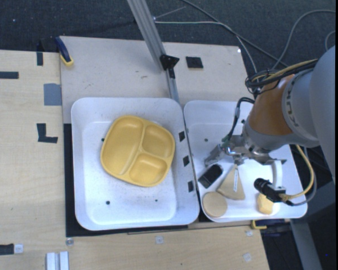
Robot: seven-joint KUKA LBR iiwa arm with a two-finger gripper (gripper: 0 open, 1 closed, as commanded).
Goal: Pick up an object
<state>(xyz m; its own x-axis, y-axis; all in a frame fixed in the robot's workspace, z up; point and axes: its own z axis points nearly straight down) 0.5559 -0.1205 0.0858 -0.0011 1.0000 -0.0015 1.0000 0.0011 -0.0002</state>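
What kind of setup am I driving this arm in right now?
Most likely a lab bin-picking test bench: two white bins sit side by side on a wooden bench with tape marks, loose cables trail behind, and the items are toy-like, such as a yellow divided plate.

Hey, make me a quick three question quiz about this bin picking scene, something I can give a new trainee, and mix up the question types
1. True or false: the yellow divided tray lies in the right bin.
2. Multiple choice: the gripper hangs over which bin? A) the left bin B) the right bin C) neither, it is over the bare bench
3. Fill in: the black block lies next to the tan ______.

Key: 1. False, it lies in the left bin. 2. B. 3. wedge.
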